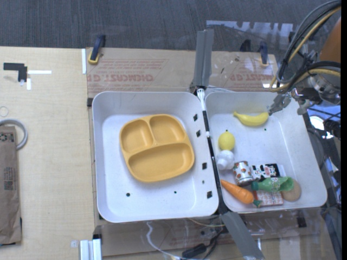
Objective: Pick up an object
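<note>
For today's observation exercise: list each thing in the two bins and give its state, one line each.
Yellow plate: right way up in left bin.
Banana: lying flat in right bin, beside the gripper.
Lemon: resting loose.
Carrot: lying flat.
Small can: on its side.

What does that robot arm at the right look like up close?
The arm is part grey and part orange, with black and yellowish cables looping over it. Its claw is a small, thin grey metal piece at the end.
</note>
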